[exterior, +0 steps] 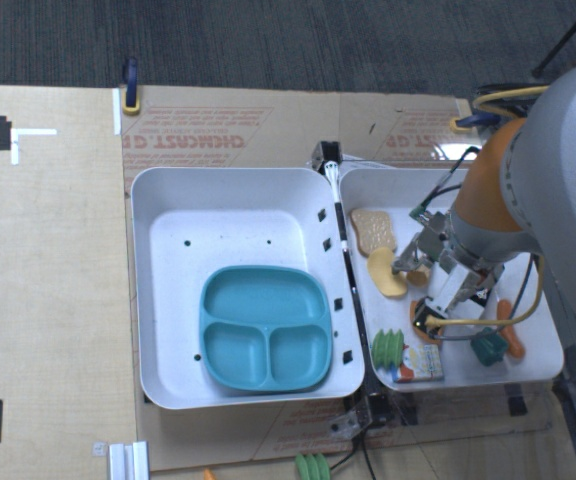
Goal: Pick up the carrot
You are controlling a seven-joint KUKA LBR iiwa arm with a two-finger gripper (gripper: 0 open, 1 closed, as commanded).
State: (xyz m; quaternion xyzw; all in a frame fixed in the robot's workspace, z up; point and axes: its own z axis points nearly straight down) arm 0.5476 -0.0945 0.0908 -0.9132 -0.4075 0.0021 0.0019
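gripper [411, 261] beside pale yellow slice [384, 274], grip state unreadable; your small orange carrot [511, 340] lies apart: wrong-item grab likely.

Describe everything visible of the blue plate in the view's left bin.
The blue plate is teal, smooth and plastic-looking, a rounded rectangle with a raised rim and three compartments: one wide at the back, two smaller in front. It lies flat, right way up, on the floor of the white bin, nearer its front wall.

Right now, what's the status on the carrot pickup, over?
Gripper over right bin, by yellow slice. Carrot lies near bin's right wall, apart from gripper. Teal block right beside it.
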